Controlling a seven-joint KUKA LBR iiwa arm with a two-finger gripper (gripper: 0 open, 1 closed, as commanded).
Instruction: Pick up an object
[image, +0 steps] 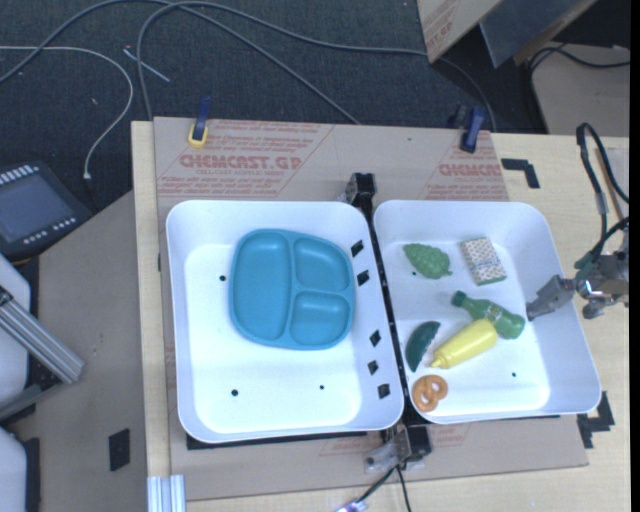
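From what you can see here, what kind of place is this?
Probably a robotics lab test bench: two white bins clamped on cardboard, toy food such as a yellow bottle and pretzel, loose cables on the floor, and a gripper.

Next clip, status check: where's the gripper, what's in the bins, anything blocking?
Gripper at right bin's right edge, holding nothing. Yellow squash, green bottle, pretzel untouched. Blue divided plate in left bin. Nothing blocking.

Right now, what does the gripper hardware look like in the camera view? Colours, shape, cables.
At the view's right edge, over the right bin's rim, the gripper shows as a small dark grey metal assembly ending in a wedge-shaped grey finger. Behind it sit silvery, blocky parts. Thin dark cables loop above it. No markings are legible at this size.
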